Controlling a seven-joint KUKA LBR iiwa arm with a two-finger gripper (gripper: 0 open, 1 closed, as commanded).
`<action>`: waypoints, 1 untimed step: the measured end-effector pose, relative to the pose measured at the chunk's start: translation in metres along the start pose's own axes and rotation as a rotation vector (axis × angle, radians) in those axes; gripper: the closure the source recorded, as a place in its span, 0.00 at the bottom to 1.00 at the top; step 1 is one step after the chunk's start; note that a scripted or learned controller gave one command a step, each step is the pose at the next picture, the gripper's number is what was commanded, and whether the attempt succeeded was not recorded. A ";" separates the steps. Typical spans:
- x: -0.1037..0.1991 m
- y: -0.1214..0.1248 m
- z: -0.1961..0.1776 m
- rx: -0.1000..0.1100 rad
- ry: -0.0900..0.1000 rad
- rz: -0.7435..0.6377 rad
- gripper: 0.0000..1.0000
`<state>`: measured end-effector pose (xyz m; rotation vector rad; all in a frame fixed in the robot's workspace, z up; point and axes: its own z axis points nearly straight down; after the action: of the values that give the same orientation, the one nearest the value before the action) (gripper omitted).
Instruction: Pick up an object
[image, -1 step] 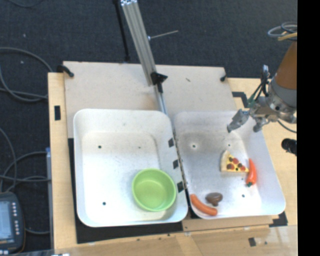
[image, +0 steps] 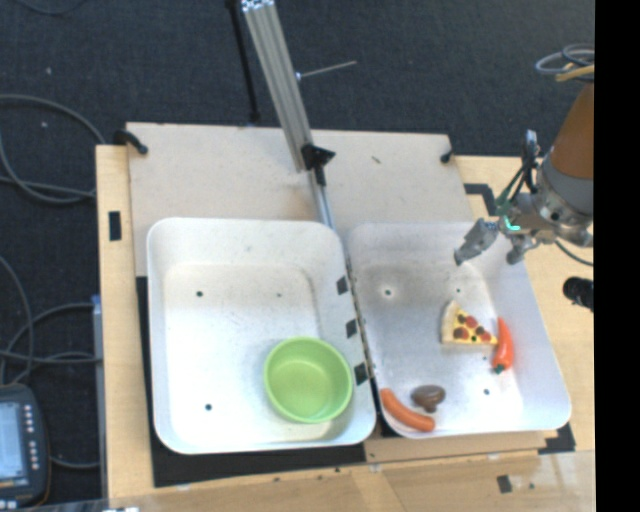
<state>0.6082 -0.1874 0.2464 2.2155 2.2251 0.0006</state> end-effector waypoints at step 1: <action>-0.007 -0.007 0.060 0.006 -0.001 0.006 0.00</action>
<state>0.6012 -0.1943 0.1868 2.2243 2.2217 -0.0078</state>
